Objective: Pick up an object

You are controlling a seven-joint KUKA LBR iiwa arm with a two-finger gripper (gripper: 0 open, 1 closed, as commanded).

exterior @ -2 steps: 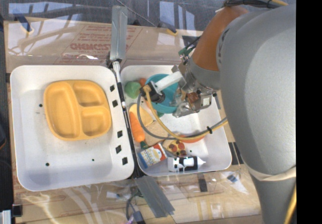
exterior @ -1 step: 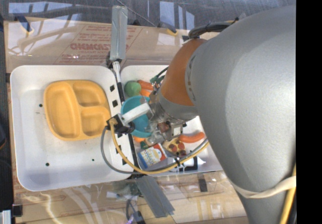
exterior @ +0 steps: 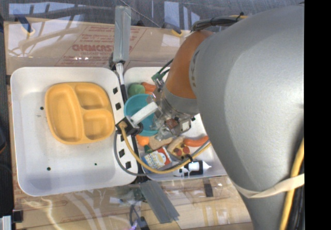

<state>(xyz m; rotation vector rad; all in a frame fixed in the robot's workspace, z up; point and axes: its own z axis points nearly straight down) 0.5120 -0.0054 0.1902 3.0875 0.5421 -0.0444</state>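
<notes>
The grey arm with its orange band reaches down into the right bin (exterior: 135,75). Its gripper (exterior: 166,124) hangs low over a pile of small objects, and the wrist hides its tips. Under and beside it lie a teal bowl (exterior: 136,106), a green piece (exterior: 135,89), an orange carrot-like piece (exterior: 195,141), a small packet with a red and white label (exterior: 157,158) and a black-and-white item (exterior: 192,168). I cannot see anything held.
The left bin (exterior: 31,162) holds a yellow divided plate (exterior: 79,111). A yellow cable (exterior: 133,152) loops over the divider between the bins. A grey bar (exterior: 121,35) stands behind the bins on brown cardboard. The arm's bulk covers the right bin's far side.
</notes>
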